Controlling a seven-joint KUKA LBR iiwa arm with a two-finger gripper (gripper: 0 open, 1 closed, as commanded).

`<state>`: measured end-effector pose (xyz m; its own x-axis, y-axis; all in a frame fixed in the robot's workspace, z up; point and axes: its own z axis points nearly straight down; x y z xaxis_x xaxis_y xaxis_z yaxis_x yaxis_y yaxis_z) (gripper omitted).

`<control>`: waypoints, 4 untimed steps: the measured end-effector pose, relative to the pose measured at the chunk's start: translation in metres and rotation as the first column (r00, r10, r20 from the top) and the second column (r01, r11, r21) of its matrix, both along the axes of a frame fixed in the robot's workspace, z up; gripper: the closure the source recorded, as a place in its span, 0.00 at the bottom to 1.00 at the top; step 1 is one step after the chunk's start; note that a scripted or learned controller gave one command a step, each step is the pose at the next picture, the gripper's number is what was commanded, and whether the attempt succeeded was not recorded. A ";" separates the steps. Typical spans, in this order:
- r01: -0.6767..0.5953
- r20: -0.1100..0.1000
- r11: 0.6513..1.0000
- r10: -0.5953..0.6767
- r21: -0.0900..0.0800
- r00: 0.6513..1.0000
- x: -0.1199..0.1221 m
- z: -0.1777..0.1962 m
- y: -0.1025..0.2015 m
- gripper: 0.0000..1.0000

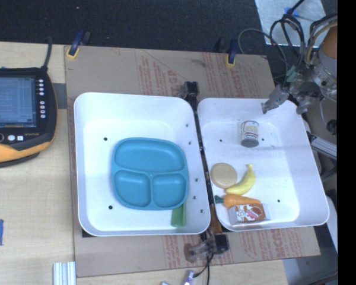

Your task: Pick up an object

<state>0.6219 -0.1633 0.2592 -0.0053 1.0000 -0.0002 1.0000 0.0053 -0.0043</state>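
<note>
The right bin (296, 177) holds a small grey can (250, 133) lying near its far middle. Toward its near left corner lie a round tan disc (223, 174), a yellow banana (243, 181), an orange carrot (234, 200) and a red-brown carton (248, 213), all close together. My gripper (286, 104) hovers over the bin's far right corner, up and to the right of the can. Its fingers are spread open and nothing sits between them.
The left bin (95, 135) holds a blue divided plate (149, 172) and a green item (178, 217) against its near right wall. A teach pendant (15, 111) lies on the bench at far left. Cables (285, 31) loop behind the arm.
</note>
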 end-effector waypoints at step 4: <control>0.002 0.003 1.000 -0.002 0.000 1.000 0.033 -0.167 -0.005 0.00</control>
<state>0.6549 -0.1686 0.0925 -0.0028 1.0000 -0.0005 1.0000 0.0028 -0.0008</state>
